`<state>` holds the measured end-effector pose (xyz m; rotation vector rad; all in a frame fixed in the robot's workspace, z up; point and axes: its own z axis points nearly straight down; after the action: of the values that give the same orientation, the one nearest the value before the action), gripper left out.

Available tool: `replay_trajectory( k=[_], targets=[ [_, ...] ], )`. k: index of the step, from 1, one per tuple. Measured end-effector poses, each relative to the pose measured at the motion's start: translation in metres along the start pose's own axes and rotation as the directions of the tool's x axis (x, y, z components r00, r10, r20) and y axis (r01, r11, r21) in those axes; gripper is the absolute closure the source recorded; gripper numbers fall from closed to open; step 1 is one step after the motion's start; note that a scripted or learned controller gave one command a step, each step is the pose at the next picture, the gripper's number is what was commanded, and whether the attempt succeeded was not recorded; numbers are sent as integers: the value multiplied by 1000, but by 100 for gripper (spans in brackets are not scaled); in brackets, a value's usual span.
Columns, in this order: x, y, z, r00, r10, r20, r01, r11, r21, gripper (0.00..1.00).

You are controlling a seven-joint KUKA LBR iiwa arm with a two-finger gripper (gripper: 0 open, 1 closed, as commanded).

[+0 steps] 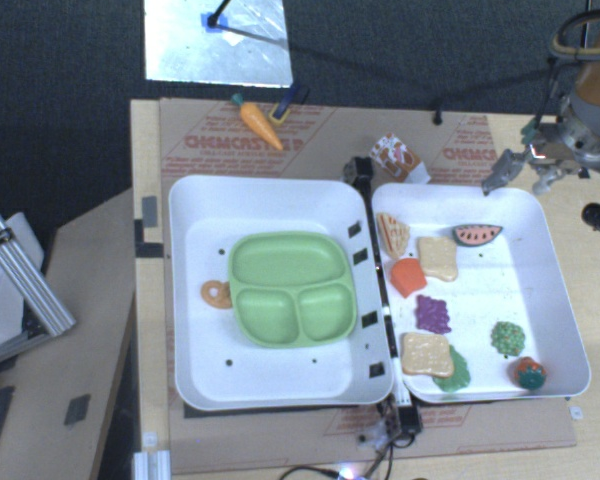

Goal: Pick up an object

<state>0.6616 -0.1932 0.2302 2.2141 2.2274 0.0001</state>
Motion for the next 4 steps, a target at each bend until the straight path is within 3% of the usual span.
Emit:
replay_trajectory(
  k=[3,4],
  targets=[
    [9,7,141,1000,-1,0,1,1000,-1,0],
    [9,9,128,1000,-3,2,3,1000,-6,100]
  ],
)
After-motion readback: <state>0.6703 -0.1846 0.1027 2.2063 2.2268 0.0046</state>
